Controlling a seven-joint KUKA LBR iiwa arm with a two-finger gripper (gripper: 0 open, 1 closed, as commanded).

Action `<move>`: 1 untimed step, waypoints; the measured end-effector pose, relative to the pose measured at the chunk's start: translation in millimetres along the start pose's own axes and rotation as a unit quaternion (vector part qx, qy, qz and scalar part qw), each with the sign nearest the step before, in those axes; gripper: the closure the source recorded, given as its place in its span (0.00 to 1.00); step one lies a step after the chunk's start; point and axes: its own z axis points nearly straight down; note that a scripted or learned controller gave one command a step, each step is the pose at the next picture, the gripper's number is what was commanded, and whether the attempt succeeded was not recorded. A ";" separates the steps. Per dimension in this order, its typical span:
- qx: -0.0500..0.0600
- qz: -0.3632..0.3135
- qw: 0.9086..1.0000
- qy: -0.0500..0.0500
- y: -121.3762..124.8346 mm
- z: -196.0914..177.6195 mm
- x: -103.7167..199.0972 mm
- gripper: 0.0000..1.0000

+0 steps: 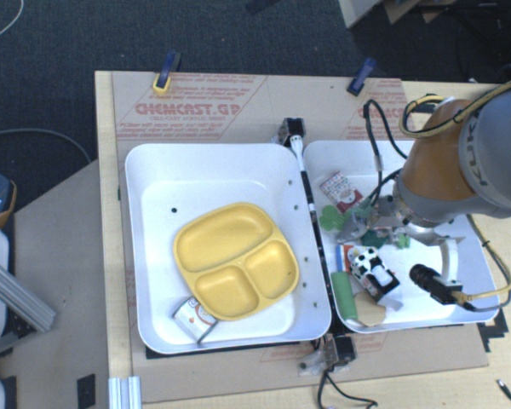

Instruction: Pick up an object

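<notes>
My gripper [381, 227] is low in the right bin [477, 305], near its middle, among a cluster of small things. Just left of it lies a green piece [330, 220], and behind that a red and white packet [340, 187]. In front of the gripper sits a black and white toy [371, 267], with a red and blue item [351, 256] beside it. A green stick [345, 296] and a tan disc [371, 315] lie at the bin's front left. The arm's orange band [434, 164] hides what is under the wrist.
The left bin [153, 177] holds a yellow divided plate [236, 260] and a small white carton [192, 318] at its front. A rim [311, 220] divides the two bins. Clamps sit at the bench's far edge.
</notes>
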 end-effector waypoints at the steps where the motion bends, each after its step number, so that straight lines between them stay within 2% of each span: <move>1: -0.005 0.000 1.000 -0.001 2.2 -14.7 -0.6 1.00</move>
